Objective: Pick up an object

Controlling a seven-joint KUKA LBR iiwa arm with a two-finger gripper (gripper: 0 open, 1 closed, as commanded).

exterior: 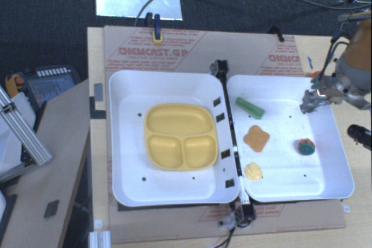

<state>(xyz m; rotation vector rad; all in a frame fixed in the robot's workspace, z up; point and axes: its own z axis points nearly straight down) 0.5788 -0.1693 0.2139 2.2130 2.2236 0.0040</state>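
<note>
Two white bins sitting side by side. Left bin (125, 125) is holding a yellow divided tray (180, 136). Right bin (337, 142) is carrying four loose objects: green stick (250, 108) near the divider, orange piece (256, 138) below it, pale yellow piece (253, 171) lower still, teal-and-red ball (306, 147) further right. Gripper (310, 103) is hovering over the right bin's upper right area, gripping nothing; finger opening — cannot tell.

Two bins side by side on the desk (96, 125). In the left bin (125, 125), a divided tray (180, 136). In the right bin (290, 180): stick-shaped piece (249, 107) at the back left, flat piece (256, 138) before it, small lump (253, 171) nearest the front, round item (306, 147) to the right. End effector (309, 103) above the back right corner.
</note>
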